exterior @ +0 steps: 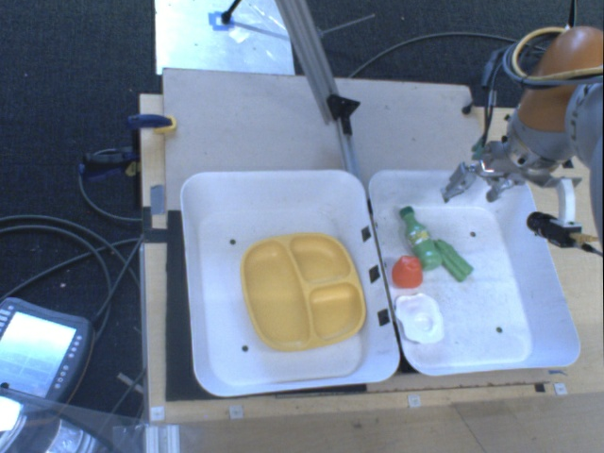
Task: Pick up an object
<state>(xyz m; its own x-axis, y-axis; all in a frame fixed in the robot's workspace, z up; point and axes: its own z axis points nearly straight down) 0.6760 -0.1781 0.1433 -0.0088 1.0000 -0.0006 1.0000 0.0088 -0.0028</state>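
Bright, even overhead light; the white bins point(283, 196) are nearly washed out, with soft, faint shadows. Glare on the tablet screen point(33, 343) at lower left. Overall slightly soft, grainy; dark floor point(75, 64) underexposed.

Bench point(283, 111) with two white bins side by side

The bench is a pale board on dark carpet. The left bin point(212, 253) and the right bin point(528, 281) sit directly on it, touching along their inner rims, over a black mat point(177, 300) that shows along the left bin's left and near edges. Black clips point(370, 253) mark the seam between the bins. A slanted grey pole point(307, 41) meets the far part of the bench just beyond the seam. At the far-left edge sits a blue and yellow clamp point(151, 123). Bare board stretches across the far side behind both bins.
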